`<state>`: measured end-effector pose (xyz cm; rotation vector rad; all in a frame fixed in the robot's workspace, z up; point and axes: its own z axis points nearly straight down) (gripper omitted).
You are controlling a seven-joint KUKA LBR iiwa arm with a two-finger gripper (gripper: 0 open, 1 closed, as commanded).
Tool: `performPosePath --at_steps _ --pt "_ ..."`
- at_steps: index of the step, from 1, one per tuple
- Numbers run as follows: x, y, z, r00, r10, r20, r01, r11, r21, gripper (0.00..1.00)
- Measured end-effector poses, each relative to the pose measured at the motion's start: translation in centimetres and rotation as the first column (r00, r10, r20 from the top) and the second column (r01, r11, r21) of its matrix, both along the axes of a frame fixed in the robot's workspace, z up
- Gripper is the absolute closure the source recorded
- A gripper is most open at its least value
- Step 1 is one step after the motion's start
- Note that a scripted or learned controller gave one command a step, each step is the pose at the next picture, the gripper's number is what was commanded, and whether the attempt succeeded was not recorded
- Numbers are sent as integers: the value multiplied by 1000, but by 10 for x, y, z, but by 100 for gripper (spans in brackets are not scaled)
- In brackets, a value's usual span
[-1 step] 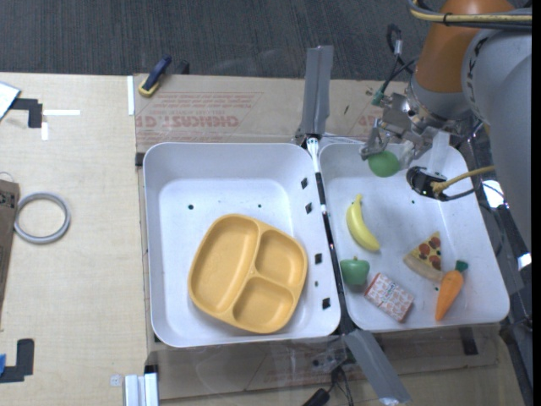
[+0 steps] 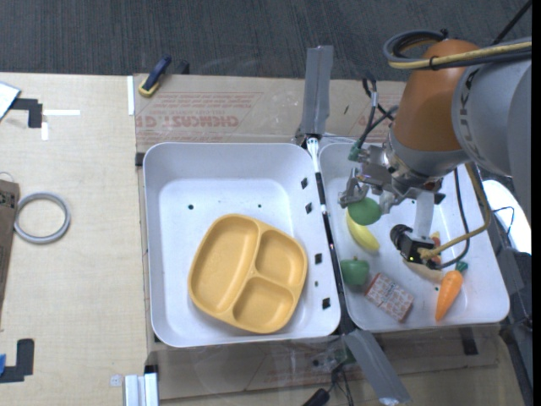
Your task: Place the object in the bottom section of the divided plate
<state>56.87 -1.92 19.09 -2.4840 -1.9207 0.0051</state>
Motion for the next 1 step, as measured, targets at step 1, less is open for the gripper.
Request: performPosePath --at_steps 1 --pt "16 -16 -1 998 -57 0 57 998 -1 100"
